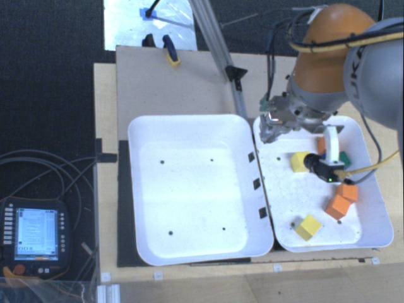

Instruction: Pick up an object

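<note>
We begin with the objects that can be picked, all of which lie in the right bin (369, 235). A yellow block (300, 162) sits near the middle of this bin, and a second yellow block (308, 227) lies closer to the front wall. An orange block (342, 202) rests toward the right side, between these two in depth. Another small orange piece (321, 145) and something green (343, 156) are visible just behind a white and black part of the tool, but we cannot tell their shape because they are partly covered.

The gripper (273, 124) is at the rear left corner of the right bin, close to the wall that this bin shares with the left bin (189, 188). Its metal end is blurred and we see it from above, so whether it is released or clenched is something we cannot tell. No block is visible between its tips, and every block we can see lies on the bin floor, apart from the gripper.

In our judgement the task is not yet done: nothing is lifted, and the nearest candidate, the first yellow block, is beside the tool but not under its end. What is left is the whole grasp: to place the tool over one block, close on it and raise it.

The arm (331, 49) reaches in from the right above the surface (183, 81).
</note>
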`<move>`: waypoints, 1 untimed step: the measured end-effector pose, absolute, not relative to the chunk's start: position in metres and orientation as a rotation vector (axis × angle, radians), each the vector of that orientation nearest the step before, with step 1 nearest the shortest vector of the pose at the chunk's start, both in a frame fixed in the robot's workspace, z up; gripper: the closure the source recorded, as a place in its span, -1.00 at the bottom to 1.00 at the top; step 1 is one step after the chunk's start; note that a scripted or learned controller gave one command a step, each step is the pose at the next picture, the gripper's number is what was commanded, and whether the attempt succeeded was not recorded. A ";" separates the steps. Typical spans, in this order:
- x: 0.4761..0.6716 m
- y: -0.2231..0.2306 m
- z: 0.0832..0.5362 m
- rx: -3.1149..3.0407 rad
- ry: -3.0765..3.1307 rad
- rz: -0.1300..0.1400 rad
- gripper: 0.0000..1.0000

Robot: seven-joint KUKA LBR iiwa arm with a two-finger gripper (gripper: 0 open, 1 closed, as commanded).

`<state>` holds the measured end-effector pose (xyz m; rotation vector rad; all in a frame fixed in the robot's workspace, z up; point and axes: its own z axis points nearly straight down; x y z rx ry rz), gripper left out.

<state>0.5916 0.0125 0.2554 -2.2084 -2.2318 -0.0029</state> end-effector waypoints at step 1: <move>0.574 0.066 0.243 -2.208 -2.231 -0.001 1.00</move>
